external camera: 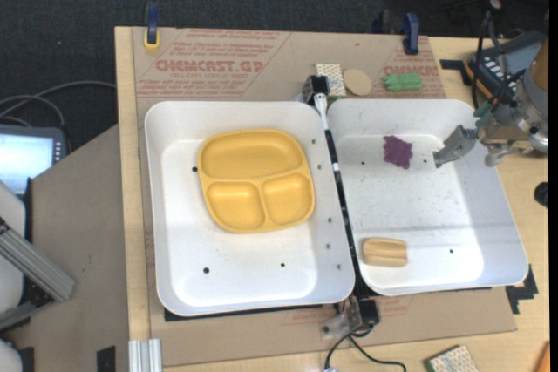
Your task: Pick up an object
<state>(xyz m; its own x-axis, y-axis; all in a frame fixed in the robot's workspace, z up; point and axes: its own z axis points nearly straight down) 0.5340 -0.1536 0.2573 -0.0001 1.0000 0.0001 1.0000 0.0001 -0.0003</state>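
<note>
In the right bin, a small purple lumpy object lies near the far wall and a tan bread-like piece lies near the front left. My gripper hangs over the bin's right rim, to the right of the purple object and apart from it. Its two grey fingers are spread open with nothing between them. A yellow divided plate sits in the left bin.
Behind the bins on the cardboard lie a green object, a tan disc and a small checkered piece. Blue clamps hold the board's far edge. A cable plug sits at the front between the bins.
</note>
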